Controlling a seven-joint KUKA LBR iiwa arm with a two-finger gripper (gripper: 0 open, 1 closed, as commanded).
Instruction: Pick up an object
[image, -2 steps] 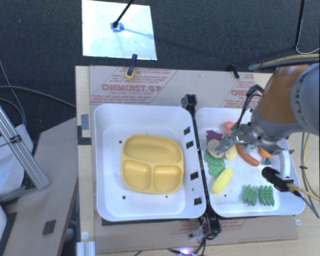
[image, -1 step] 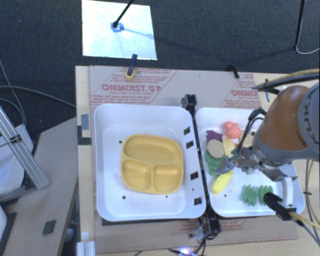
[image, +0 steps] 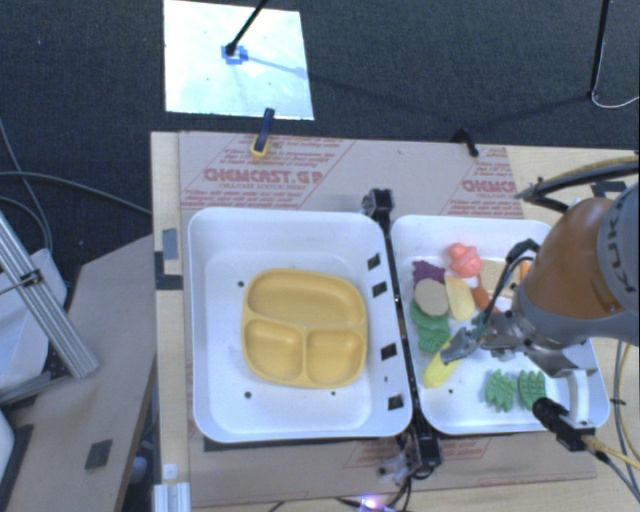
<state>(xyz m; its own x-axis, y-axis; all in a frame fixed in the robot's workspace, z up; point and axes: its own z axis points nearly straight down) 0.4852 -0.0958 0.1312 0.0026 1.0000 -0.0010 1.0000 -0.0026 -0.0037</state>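
The gripper (image: 459, 349) is low in the right bin (image: 600, 405), over the toy food; I cannot tell how it is set. Just under its tip lies one yellow piece (image: 438, 373). Up and left of it are one round brown-and-beige piece (image: 431, 297), one purple piece (image: 428, 271) and one leafy green piece (image: 433, 333). Above it are one pale yellow piece (image: 459, 297) and one orange-pink piece (image: 464, 259). To its lower right lie two green leaf pieces (image: 515, 388). Far to its left, in the left bin (image: 215, 330), lies one yellow divided tray (image: 303, 327). Both bins rest on a cardboard sheet (image: 330, 170) with red print, on a wooden bench (image: 165, 185). The floor (image: 80, 90) is dark carpet.
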